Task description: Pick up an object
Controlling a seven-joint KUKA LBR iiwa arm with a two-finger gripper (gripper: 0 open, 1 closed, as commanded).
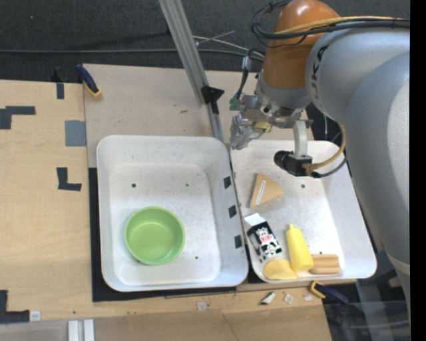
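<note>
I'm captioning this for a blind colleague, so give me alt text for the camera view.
A grey and orange robot arm's gripper hovers at the far edge of the right bin, which holds a tan wedge, a black-and-white carton, a yellow bottle and a hot dog. The left bin holds a green bowl.

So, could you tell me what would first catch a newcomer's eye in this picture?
The big grey arm with its orange band comes in from the right, its gripper at the far edge of the right bin. Next comes the bright green bowl, alone in the left bin. In the right bin, a tan wedge lies mid-bin, and a yellow bottle sits among small items at the near edge.
</note>
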